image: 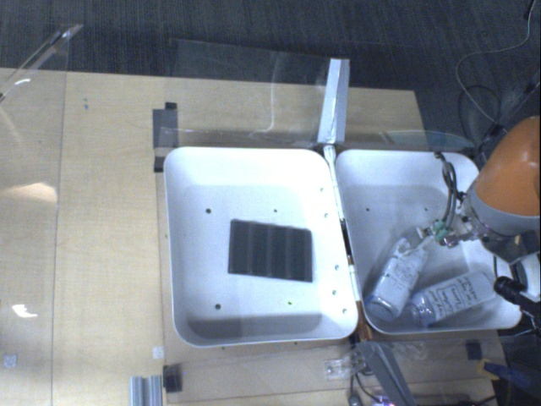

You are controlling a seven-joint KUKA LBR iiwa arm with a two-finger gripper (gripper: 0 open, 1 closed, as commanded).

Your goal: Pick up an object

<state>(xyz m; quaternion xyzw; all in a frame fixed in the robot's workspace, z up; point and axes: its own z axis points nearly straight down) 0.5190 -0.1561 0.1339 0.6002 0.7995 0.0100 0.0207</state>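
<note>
Two clear plastic bottles lie in the right bin (389,176). One bottle (397,276) lies at a slant near the bin's middle. The other bottle (452,298) lies along the front wall, touching the first. A dark ribbed rectangular pad (270,249) lies flat in the middle of the left bin (194,184). The arm with its orange band (511,176) hangs over the right bin's right side. Its gripper (443,231) is low, just above the upper end of the slanted bottle, and nothing is visibly held.
A clear plastic divider post (333,101) stands behind the seam between the bins. Cables (494,83) hang at the far right. Black brackets (168,125) sit at the bins' corners on the wooden bench (84,227).
</note>
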